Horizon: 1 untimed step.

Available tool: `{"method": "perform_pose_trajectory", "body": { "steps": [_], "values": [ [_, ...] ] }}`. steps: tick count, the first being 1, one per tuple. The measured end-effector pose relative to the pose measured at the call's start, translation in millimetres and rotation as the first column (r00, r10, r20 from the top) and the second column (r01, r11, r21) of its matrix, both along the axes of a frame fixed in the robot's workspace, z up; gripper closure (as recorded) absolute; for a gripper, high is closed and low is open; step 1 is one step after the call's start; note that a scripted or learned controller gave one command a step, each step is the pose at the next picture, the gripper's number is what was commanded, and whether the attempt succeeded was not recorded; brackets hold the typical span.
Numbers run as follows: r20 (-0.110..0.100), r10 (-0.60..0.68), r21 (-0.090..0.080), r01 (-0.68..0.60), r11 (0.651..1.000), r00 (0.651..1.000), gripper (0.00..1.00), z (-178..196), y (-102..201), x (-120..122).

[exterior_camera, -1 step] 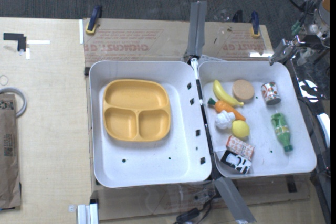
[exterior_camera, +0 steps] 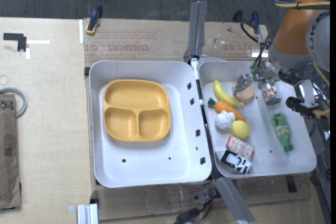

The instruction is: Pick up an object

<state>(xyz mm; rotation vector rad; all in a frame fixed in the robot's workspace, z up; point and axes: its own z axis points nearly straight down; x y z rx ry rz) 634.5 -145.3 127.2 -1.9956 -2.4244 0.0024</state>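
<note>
End effector (exterior_camera: 244, 83), grip state unclear, touching the tan round object (exterior_camera: 245, 93) beside banana (exterior_camera: 224, 93)

You have two bins (exterior_camera: 100, 128), one tray (exterior_camera: 137, 110), one banana (exterior_camera: 224, 93), one carrot (exterior_camera: 229, 108), one lemon (exterior_camera: 240, 128), one bottle (exterior_camera: 281, 132), one can (exterior_camera: 271, 93).

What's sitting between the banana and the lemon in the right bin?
In the camera view, a carrot and a white garlic-like item lie between the banana and the lemon, packed close together.
</note>
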Motion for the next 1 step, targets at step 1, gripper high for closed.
{"method": "perform_pose_trajectory", "body": {
  "steps": [1],
  "values": [
    [0.0, -0.099, 0.0, 0.099, 0.995, 0.995, 0.0, -36.3, 17.6, -73.7]
  ]
}}
